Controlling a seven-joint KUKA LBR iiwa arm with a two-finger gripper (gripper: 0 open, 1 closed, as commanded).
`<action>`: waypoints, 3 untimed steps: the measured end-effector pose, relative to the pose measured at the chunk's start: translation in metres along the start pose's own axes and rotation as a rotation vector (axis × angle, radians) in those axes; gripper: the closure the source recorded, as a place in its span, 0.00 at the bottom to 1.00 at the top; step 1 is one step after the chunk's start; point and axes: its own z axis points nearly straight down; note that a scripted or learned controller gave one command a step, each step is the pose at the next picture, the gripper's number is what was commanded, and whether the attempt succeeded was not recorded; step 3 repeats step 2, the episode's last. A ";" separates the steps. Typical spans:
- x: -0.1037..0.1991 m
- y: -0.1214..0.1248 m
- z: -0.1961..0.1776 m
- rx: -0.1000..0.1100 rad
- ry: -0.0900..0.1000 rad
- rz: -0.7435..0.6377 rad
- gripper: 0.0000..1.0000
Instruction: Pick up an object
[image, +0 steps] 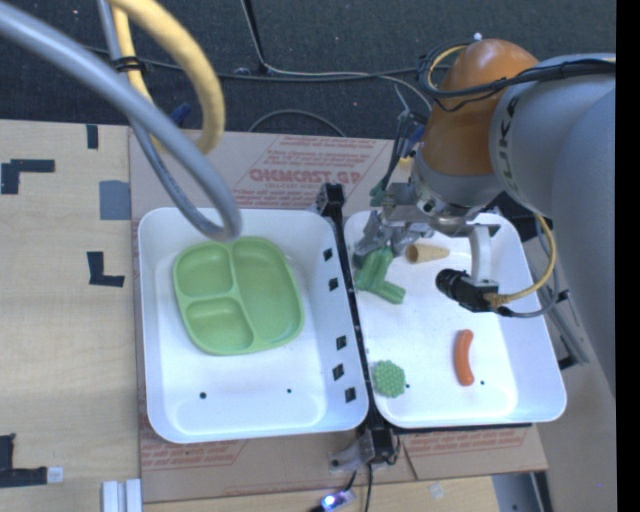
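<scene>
Clearly, the gripper (379, 243) is hanging low over the left side of the right bin (520, 400), directly above a green toy piece (383, 281). Its metal end is meeting, or very nearly meeting, the top of that piece. Whether it is spread or closed I cannot tell (the wrist is covering it from this slant), nor whether the piece is actually gripped.

The green toy piece is lying tilted on the bin floor, just beside the wall shared with the left bin (160, 330). Near it a beige cone (428, 253) is resting, and farther toward the front a red sausage (465, 357) and a green knobbly ball (388, 378) are sitting well apart. A green divided plate (238, 295) is lying in the left bin.

Red print is showing on the cardboard sheet (300, 172) under the bins — "CHEMCAST GP"; the smaller lines are too fine to read.
</scene>
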 end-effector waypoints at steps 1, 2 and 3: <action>0.039 0.028 -0.001 0.000 0.000 0.001 1.00; 0.080 0.049 0.016 0.001 -0.001 0.002 1.00; 0.080 0.049 0.016 0.001 -0.001 0.002 1.00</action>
